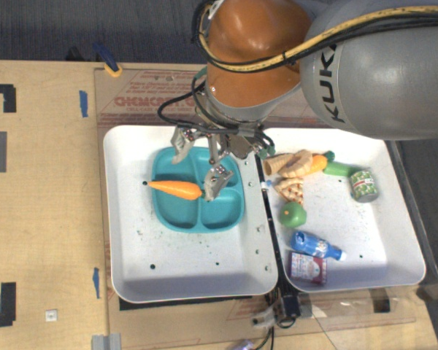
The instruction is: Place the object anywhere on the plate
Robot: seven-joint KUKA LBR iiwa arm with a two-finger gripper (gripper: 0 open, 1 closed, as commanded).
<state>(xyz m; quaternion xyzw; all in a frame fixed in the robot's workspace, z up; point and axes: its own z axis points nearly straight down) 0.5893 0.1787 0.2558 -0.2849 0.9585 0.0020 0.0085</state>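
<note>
A teal divided plate (226,211) lies in the left bin (131,232). An orange toy carrot (176,189) rests on the plate's left part, pointing left. My gripper (198,163) hangs just above the plate's far side, its two fingers (217,179) spread apart with nothing between them. The right finger tip stands just right of the carrot's thick end; the carrot lies apart from both fingers.
The right bin (394,246) holds a waffle cone piece (290,163), an orange and green item (328,165), a green can (363,184), a green fruit (293,214), a blue bottle (317,247) and a small packet (307,268). The big orange wrist (252,42) looms over the bins' far edge.
</note>
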